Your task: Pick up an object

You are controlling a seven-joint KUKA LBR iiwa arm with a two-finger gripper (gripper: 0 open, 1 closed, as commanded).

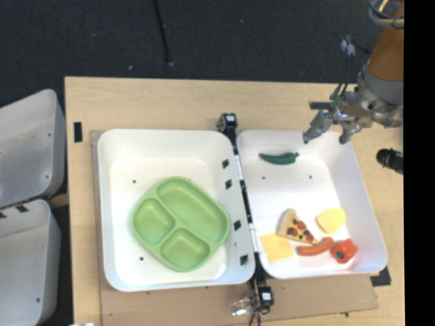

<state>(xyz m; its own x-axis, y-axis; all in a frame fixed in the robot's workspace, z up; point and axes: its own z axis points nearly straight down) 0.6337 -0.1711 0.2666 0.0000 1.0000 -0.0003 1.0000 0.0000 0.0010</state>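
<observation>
The end effector [329,132] hangs over the far right corner of the right bin [353,175], its two fingers [314,130] spread wide with nothing between them. The arm [386,60] reaches in from the right above the bin's far rim.

Just below and to the left of the end effector a green pepper [279,157] lies alone on the bin floor, with bare white floor on every side of it. The rest of the toys sit well apart from the end effector, crowded toward the near edge of the same bin: a pizza slice [296,227], a yellow cheese square [276,247] touching the bin's left wall, a pale yellow piece [331,219], a sausage [314,248] and a red piece [343,250] close to the near right corner. Between the pepper and this group the bin floor is open.

Far to the left of the end effector, past the divide where the two rims meet, the left bin [115,161] carries a green divided plate [179,223], with a broad margin of white around it. The counter [170,104] shows as a tan strip beyond both bins.
</observation>
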